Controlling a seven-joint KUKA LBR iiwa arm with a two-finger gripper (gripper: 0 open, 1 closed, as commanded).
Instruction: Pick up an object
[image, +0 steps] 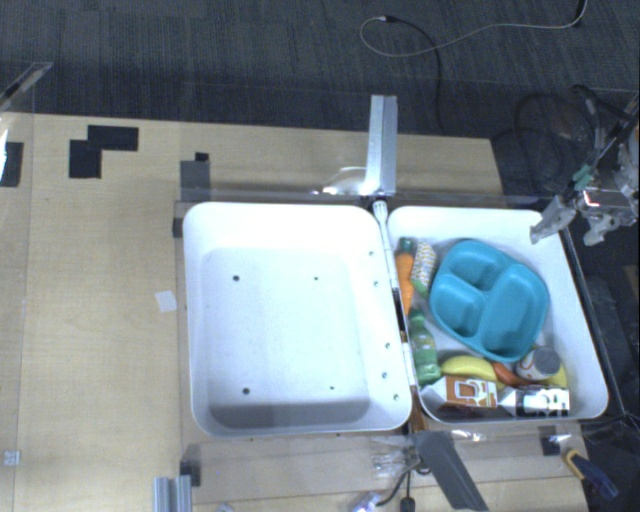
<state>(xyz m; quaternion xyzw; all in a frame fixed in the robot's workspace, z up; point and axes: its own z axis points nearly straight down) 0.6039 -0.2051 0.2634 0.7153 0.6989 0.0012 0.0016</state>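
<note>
The right white bin (585, 330) holds a pile of toys. A blue divided plate (488, 298) lies tilted in its middle. Along the bin's left wall lie an orange carrot (403, 270), a pale corn cob (424, 263) and a green bottle (424, 350). A yellow banana (468, 367) and a black-and-white box (540, 403) sit near the front wall. My gripper (585, 210) hangs above the bin's far right corner, well clear of the toys, with nothing seen in it.
The left white bin (200, 300) stands beside the right one, sharing a middle wall. A grey metal post (383, 145) rises behind the bins. Cables (545, 130) lie on the dark floor behind the bench.
</note>
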